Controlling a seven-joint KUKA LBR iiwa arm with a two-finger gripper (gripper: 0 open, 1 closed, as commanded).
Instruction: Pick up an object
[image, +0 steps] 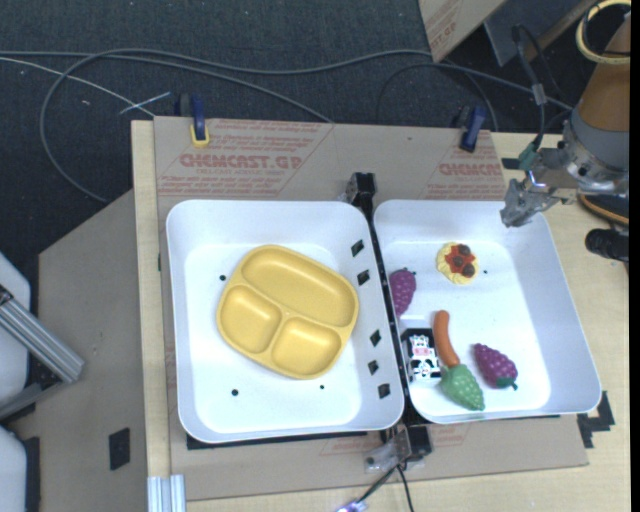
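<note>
So the gripper (519, 207) is parked over the far right corner of the right bin (560, 320), and nothing is seen between its fingers; whether they're apart or together can't really be told from this angle. The closest pick is probably the little pizza toy (458, 262), sitting just toward the left and nearer the camera from the gripper. It's round, so no long axis has to be matched. Bare white floor is left all around it. Farther down, a carrot (446, 340), two grape bunches (494, 364) and a green thing (462, 387) are crowded together. A yellow tray (287, 311) is held by the left bin (190, 330).
</note>
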